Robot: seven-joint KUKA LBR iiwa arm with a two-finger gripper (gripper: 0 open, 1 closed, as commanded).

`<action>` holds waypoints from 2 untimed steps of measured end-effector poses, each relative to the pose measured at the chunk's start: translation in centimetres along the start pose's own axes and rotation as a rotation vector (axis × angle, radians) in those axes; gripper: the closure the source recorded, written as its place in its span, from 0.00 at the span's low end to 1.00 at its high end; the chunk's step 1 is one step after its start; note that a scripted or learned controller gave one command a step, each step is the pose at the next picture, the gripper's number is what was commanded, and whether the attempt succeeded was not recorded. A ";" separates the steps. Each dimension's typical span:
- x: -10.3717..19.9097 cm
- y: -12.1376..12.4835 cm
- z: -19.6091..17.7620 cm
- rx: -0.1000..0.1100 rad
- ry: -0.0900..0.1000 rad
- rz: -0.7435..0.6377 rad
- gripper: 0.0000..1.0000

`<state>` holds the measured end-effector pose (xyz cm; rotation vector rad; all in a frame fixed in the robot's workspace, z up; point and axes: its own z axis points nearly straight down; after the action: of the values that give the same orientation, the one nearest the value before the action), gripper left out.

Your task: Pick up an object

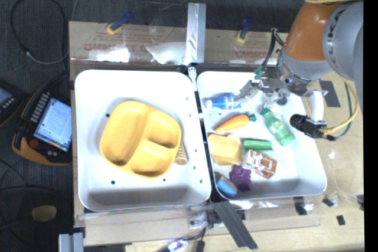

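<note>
My gripper (264, 93) hangs over the back of the right bin (307, 174), open, with nothing between its fingers. Just left of it lies a blue bottle (223, 102). An orange carrot (231, 122) lies below it, and a green bottle (277, 126) sits to its lower right. Nearer the front of this bin are a yellow block (224, 149), a green marker (257, 144), an orange-and-white packet (261, 163), a purple bunch of grapes (240, 176) and a small blue object (226, 187).
The left bin (94, 186) holds a large yellow lumpy object (140, 137) with a small tan piece (181, 155) beside it. A central divider wall (201, 138) separates the bins. The arm's orange band (307, 32) rises at the back right.
</note>
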<state>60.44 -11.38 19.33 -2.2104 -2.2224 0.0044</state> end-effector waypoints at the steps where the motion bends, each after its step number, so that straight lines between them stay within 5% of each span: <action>1: -0.1 -0.4 10.2 -0.004 -0.001 -0.009 0.00; 2: -0.1 -0.3 9.6 -0.001 0.003 -0.009 1.00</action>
<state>60.11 -11.43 9.77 -2.1991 -2.2312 -0.0003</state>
